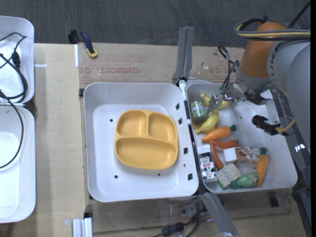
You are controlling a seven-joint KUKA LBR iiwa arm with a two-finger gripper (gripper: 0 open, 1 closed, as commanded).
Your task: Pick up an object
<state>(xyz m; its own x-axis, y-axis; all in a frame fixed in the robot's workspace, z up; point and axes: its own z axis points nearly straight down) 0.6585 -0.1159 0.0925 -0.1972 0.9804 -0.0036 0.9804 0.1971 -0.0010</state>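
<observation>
The right bin (276, 181) holds a heap of toy food. A green jar (198, 111) and a yellow banana (209, 121) lie at its back left, with an orange carrot (217, 133) just in front. My gripper (216, 101) hangs low over the back left of this bin, right beside the jar and over a second banana (223, 103). Nothing can be seen held in it. The grey arm with its orange band (256, 58) comes in from the upper right.
The left bin (98, 181) holds a yellow divided plate (146, 139). More items crowd the right bin's front: a small printed box (246, 154), another carrot (261, 167), a card pack (206, 166), a patterned block (228, 175), a green vegetable (245, 180).
</observation>
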